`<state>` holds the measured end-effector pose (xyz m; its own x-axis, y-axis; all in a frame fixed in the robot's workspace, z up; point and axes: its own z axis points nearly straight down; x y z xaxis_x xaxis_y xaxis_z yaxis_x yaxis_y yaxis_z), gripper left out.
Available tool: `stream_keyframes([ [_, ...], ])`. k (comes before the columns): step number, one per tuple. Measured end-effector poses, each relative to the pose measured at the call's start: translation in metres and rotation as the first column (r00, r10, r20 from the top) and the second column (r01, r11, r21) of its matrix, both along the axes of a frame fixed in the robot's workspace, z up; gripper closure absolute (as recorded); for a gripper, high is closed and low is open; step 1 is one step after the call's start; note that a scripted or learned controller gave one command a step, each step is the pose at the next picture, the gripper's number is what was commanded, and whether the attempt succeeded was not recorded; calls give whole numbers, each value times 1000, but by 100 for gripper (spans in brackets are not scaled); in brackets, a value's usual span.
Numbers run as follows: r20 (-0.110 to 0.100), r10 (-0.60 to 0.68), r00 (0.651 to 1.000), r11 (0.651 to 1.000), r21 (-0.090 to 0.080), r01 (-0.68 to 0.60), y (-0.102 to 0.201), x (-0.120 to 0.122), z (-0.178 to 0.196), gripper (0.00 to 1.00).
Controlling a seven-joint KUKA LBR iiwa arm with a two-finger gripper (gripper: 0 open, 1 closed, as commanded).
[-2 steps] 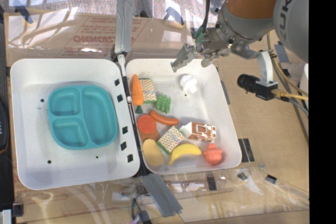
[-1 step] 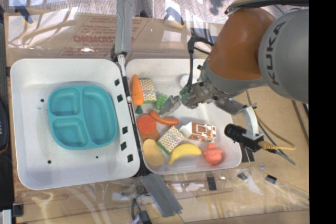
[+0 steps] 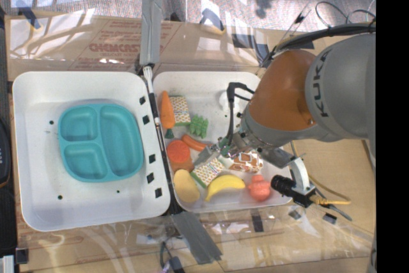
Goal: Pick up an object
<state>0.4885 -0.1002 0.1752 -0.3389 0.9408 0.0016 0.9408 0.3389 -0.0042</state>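
Arm [image 3: 319, 96] enters from the right and bends down over the right bin [image 3: 211, 83]. Grey body with the orange band fills the upper right part of that bin's area. The hand [image 3: 225, 149] is low in the bin, among the toy food near its middle. Whether the hand is released or clenched: cannot tell, the tip is small and mixed in with the items. Nothing is visibly held.

Right bin contents, all toy food, crowded toward its left and front:
- carrot [image 3: 167, 110] upright along the left wall, at the back.
- patterned packet [image 3: 180, 109] just beside the carrot, on its right.
- green piece [image 3: 199, 126] next to that packet, toward the middle.
- thin orange stick [image 3: 193, 142] lying at a slant below the green piece.
- tomato [image 3: 179, 153] near the left wall, touching or almost touching the stick.
- pale yellow potato [image 3: 186, 187] in the front left corner.
- green-edged packet [image 3: 209, 172] between potato and hand, tilted.
- banana [image 3: 224, 186] along the front wall, right of the potato.
- waffle-like piece [image 3: 248, 162] just right of the hand.
- red strawberry [image 3: 259, 188] at the front, right of the banana.

Left bin [image 3: 38, 201] holds a teal tray [image 3: 100, 141] with three compartments, lying flat near the middle.

Both bins sit on the desk [image 3: 96, 41], which is covered with cardboard.
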Motion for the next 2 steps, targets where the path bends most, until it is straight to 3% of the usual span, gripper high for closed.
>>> stream_keyframes([
  [1, 9, 48, 999, 999, -2, -48, -28, 31, -83, 0],
  [2, 7, -71, 997, 997, -1, 71, -11, 81, -83, 0],
])
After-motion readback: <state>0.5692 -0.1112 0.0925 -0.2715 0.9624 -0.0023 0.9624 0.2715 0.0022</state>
